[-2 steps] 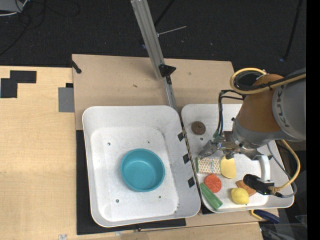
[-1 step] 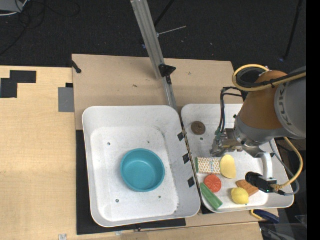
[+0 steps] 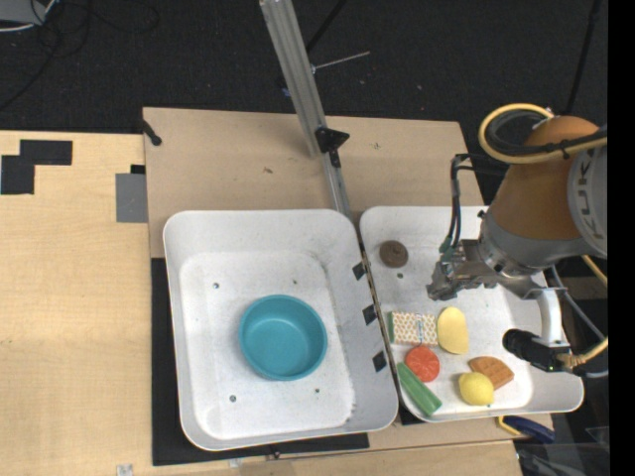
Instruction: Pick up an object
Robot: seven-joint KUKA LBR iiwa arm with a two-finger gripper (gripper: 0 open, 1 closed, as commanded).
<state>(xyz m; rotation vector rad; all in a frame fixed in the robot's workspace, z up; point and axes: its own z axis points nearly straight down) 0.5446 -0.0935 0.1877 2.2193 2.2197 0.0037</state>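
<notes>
Right bin [image 3: 387, 228]: landmark.
- Gripper [image 3: 444, 284]: low over the bin's middle, right of the brown disc [image 3: 394, 254], above the yellow pear [image 3: 452, 330]. Whether it is spread or closed cannot be told; nothing visibly held.
- Candidates, near edge of bin: checkered block [image 3: 413, 327], tomato [image 3: 423, 363], green pod [image 3: 420, 389], lemon [image 3: 476, 389], orange piece [image 3: 492, 369].
- Left bin [image 3: 198, 236], beside the landmark: teal bowl [image 3: 283, 337].
- Step: approach, judged pre-grasp. Next: settle on one item, descend squarely, close, lift.
</notes>
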